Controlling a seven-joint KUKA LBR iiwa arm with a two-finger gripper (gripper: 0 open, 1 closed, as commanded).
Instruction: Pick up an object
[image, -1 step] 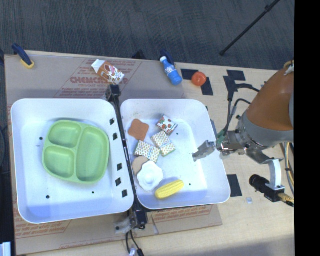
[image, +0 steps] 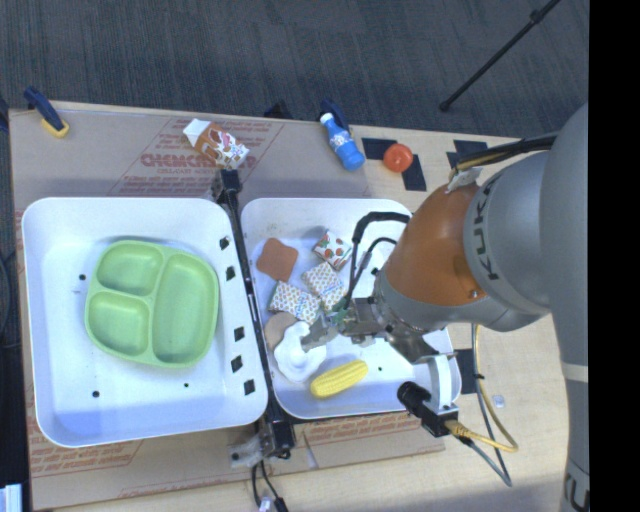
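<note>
Looking down on the bench, I see my gripper (image: 325, 335) low inside the right bin (image: 385, 212), its tip just above a white object (image: 292, 357) near that bin's front left corner; whether the jaws are spread or pressed together I cannot tell, since the wrist hides them. The likeliest target, I judge, is that white piece, or the yellow corn cob (image: 339, 378) lying just beside it toward the bin's front wall. To do this well I would come straight down over one item only, because several sit crowded together: two patterned packets (image: 308, 290) behind the white piece, a brown pad (image: 278, 260) farther back, and another small packet (image: 332, 247) near the bin's back. The left bin (image: 50, 300), touching the right bin's left wall, holds a green divided plate (image: 153, 303).
</note>
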